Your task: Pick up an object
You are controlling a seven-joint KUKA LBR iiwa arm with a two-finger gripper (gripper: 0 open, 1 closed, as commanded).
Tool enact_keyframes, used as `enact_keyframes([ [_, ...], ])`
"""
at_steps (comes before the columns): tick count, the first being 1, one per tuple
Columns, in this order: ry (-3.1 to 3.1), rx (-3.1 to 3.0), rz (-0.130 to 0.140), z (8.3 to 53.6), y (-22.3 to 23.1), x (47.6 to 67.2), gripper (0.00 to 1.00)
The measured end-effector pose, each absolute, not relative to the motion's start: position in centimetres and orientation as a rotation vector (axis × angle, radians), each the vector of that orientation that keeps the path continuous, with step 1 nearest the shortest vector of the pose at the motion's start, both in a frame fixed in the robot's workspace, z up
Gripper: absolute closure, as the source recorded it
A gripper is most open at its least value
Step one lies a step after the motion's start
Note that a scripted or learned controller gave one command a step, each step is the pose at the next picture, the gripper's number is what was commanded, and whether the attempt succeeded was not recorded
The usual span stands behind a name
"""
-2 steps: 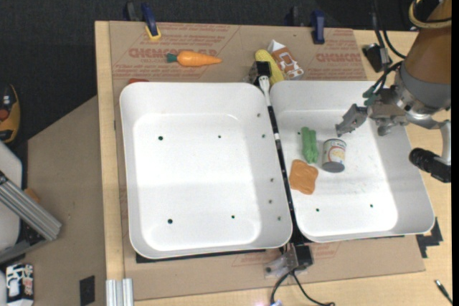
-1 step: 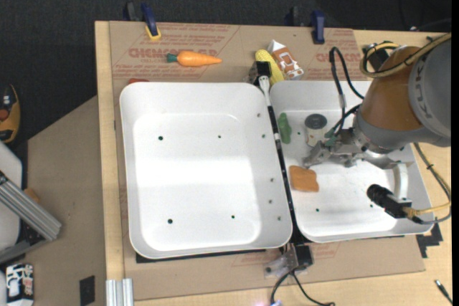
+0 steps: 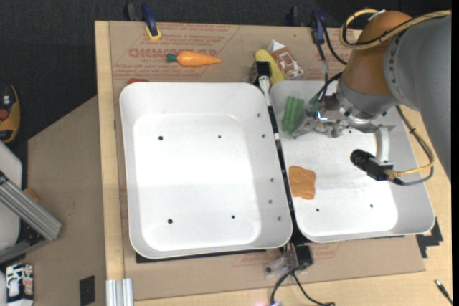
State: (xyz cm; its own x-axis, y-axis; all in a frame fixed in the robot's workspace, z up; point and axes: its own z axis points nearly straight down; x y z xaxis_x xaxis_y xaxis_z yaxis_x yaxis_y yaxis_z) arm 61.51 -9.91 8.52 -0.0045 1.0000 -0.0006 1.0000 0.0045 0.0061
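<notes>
My gripper (image 3: 321, 120) hangs low over the back left part of the right bin (image 3: 358, 222), under the orange wrist band. A green flat object (image 3: 293, 113) leans against the bin's left wall, just left of the gripper and close to it. An orange flat piece (image 3: 302, 183) lies further forward on the bin floor near the left wall. The wrist hides the fingertips, and I see nothing held between them.
The left bin (image 3: 201, 226) sits beside the right one. A toy carrot (image 3: 193, 59) lies on the cardboard behind the left bin. A yellow and black item (image 3: 264, 68) and a small brown-and-white box (image 3: 287, 62) rest at the back between the bins. Cables loop around the arm.
</notes>
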Motion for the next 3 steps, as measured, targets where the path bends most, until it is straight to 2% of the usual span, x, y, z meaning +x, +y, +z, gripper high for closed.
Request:
enact_keyframes([
  [1,2.215,2.216,0.005,12.1,-14.0,65.5,0.00],
  [2,2.219,2.216,0.002,13.0,-13.7,65.3,1.00],
  [3,2.225,2.208,0.013,19.7,-6.8,65.9,1.00],
])
